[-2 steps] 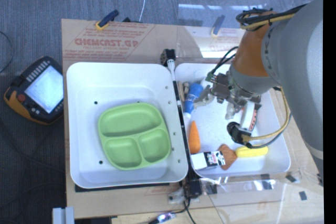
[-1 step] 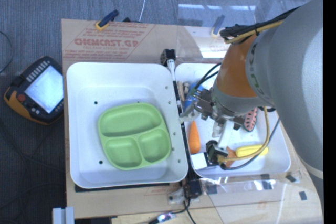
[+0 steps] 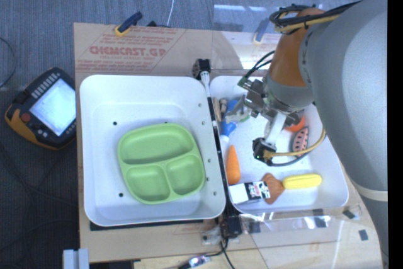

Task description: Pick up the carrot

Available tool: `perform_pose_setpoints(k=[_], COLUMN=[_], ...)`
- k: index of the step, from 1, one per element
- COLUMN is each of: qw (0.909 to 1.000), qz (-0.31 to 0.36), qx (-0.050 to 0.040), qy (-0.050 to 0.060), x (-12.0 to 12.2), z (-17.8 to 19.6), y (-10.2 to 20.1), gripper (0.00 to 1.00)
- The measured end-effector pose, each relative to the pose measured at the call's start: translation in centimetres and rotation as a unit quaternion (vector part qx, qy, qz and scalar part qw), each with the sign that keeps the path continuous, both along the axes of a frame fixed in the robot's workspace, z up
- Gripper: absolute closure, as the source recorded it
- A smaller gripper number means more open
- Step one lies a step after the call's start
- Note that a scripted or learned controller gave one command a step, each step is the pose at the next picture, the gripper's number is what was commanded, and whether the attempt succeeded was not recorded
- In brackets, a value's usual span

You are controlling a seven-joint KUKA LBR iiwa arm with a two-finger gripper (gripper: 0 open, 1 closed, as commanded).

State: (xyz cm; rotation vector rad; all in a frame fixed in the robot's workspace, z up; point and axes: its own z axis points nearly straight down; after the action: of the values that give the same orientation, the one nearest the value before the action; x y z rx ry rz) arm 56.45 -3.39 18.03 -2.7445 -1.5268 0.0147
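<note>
1. The carrot (image 3: pixel 233 162) lies in the right bin (image 3: pixel 334 200), beside its left wall, not yet grasped.
2. The end effector (image 3: pixel 247 103) hangs over the bin's far part; whether it is apart or together cannot be told.
3. The step looks like the approach. The next move would bring the end effector nearer, above the carrot, then down.

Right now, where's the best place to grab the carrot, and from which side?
Probably the carrot at its middle, from straight above, closing across its width. It lies flat along the inner wall of the right bin, so a sideways approach looks blocked.
</note>
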Motion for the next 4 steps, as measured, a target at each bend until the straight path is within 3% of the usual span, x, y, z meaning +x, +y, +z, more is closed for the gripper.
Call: perform_pose_setpoints(k=[1,2,3,4], qw=[1.0,1.0,0.9995,0.9977], qz=[0.006,-0.002,-0.03,-0.068], qx=[0.0018,0.0005,-0.001,0.0013], qy=[0.003,0.001,0.0,0.001], x=[-7.1,-4.4,2.9,-0.1], z=[-0.1,0.0,-1.7,0.0], y=[1.5,-1.3,-7.8,-4.2], gripper=[0.0,0.0,0.0,0.0])
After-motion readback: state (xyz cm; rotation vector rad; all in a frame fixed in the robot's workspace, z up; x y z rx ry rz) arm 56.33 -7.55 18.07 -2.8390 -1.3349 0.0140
